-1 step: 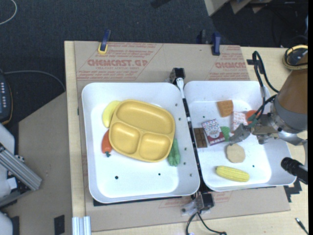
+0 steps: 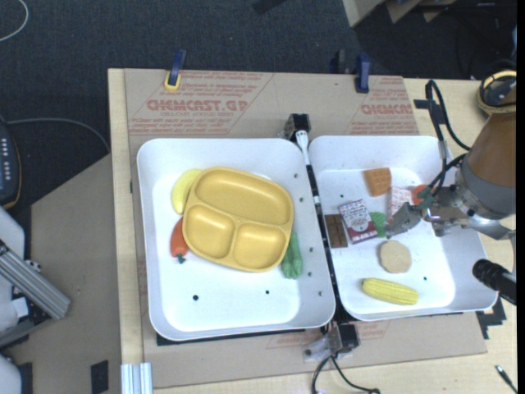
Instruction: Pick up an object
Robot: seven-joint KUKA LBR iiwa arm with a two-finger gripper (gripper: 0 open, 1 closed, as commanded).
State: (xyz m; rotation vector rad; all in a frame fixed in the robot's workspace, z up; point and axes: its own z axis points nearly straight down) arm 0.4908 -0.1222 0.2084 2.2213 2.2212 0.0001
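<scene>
Your arm comes in from the right, and the end effector point(image 2: 404, 218) hangs low over the right bin point(image 2: 353, 150) — its dark fingers point left toward the clutter in the middle. Nothing sits between them that you can see; how far apart they stand, you cannot tell from this angle.

Look at your candidates. A round tan cookie point(image 2: 395, 257) lies just below and left of the fingertips, close but apart from them. The corn cob point(image 2: 390, 290) rests nearer the front wall. A small red-and-white packet point(image 2: 358, 220) sits just left of the tip, with a brown bar point(image 2: 335, 230) beside it and an orange cracker point(image 2: 377, 180) further back.

Over in the left bin point(image 2: 156, 220), the yellow divided tray point(image 2: 236, 217) covers most of a banana point(image 2: 184, 189), a red pepper point(image 2: 179, 240) and something green point(image 2: 291, 257) — well apart from the arm.

You are in the approach, by the look of it — no grasp made yet. The next move probably calls for centring over one item, the cookie or the packet, and dropping straight down before closing.
</scene>
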